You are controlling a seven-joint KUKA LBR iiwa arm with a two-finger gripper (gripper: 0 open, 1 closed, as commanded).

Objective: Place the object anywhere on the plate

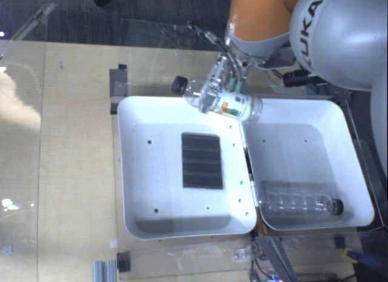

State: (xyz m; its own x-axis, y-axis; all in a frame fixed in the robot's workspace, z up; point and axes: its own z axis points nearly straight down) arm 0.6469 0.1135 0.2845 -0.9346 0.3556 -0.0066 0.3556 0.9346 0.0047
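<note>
Hand [213, 96] grips bottle [233, 106] — seemingly over bins' shared rim.

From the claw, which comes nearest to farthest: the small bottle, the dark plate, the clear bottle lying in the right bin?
1. Small bottle, right at the gripper, over the bins' far edge.
2. Dark plate, mid left bin.
3. Clear bottle, right bin's near edge.

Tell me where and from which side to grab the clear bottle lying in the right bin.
Grip the clear bottle across the middle of its ribbed body, coming straight down from above. It lies on its side along the right bin's near wall, dark cap pointing right, so the round body probably offers two opposite sides to close on. The nearby wall may crowd one finger.
</note>
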